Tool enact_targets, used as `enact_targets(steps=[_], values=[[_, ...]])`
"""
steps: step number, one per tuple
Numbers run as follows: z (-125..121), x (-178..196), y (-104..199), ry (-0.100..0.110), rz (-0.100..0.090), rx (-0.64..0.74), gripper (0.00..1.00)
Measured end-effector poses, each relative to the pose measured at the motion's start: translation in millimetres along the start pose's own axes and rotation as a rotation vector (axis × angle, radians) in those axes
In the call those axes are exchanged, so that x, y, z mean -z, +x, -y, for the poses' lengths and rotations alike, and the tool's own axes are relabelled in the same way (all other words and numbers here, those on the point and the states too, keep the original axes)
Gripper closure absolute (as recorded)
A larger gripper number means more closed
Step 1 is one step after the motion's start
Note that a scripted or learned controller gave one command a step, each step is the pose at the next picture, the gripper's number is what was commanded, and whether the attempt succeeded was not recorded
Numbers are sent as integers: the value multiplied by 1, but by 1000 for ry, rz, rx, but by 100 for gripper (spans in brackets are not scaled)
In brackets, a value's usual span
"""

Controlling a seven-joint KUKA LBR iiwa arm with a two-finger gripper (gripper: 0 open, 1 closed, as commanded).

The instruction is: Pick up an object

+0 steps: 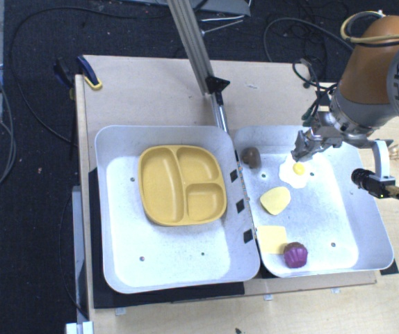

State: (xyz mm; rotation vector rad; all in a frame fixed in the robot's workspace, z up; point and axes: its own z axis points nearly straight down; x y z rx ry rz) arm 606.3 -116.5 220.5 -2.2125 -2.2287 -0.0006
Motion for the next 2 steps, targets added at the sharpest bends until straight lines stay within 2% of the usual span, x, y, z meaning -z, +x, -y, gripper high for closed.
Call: enact_targets(steps=[1, 2], values=[[-10, -1, 64, -2, -1, 2, 100], [-7, 9, 122, -1, -1, 2, 100]])
